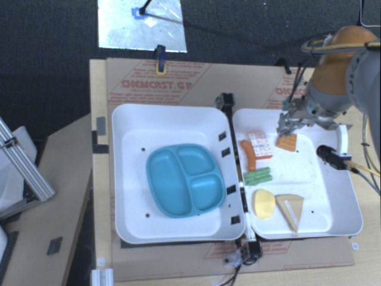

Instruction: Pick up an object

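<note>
My gripper [288,130] hangs over the far part of the right bin [333,216], just above an orange waffle-like piece [287,142]. To its left lie a small pink-and-white packet [260,145] and an orange-red sausage [247,154]. A green bean pod piece [257,176] lies nearer the front. A yellow lemon-like piece [265,203] and a tan wedge [290,209] sit at the front of the right bin. The orange piece lies on the bin floor below the fingertips.
The left bin [134,136] holds a blue divided plate [184,179]. A black divider with clips [232,159] runs between the bins. The grey arm with its orange band [348,58] comes in from the right, above the right bin's far corner.
</note>
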`<move>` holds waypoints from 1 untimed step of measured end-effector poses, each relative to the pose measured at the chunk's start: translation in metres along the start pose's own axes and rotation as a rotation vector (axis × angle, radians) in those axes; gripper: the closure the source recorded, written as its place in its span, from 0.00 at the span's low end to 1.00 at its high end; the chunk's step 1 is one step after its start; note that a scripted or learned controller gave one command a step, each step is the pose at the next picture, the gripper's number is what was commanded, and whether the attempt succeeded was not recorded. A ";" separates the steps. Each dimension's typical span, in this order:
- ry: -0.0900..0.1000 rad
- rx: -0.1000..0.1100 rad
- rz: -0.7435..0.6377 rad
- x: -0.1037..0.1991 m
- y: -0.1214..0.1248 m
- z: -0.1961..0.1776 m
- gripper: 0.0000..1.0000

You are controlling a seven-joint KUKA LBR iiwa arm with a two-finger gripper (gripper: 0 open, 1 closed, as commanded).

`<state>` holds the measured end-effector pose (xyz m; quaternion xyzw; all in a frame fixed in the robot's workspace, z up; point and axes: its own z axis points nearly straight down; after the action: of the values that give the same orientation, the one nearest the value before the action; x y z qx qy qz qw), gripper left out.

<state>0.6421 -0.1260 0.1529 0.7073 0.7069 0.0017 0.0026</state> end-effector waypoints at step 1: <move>0.000 -0.002 -0.004 0.000 0.002 -0.055 1.00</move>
<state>0.6442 -0.1263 0.2079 0.7058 0.7084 0.0024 0.0035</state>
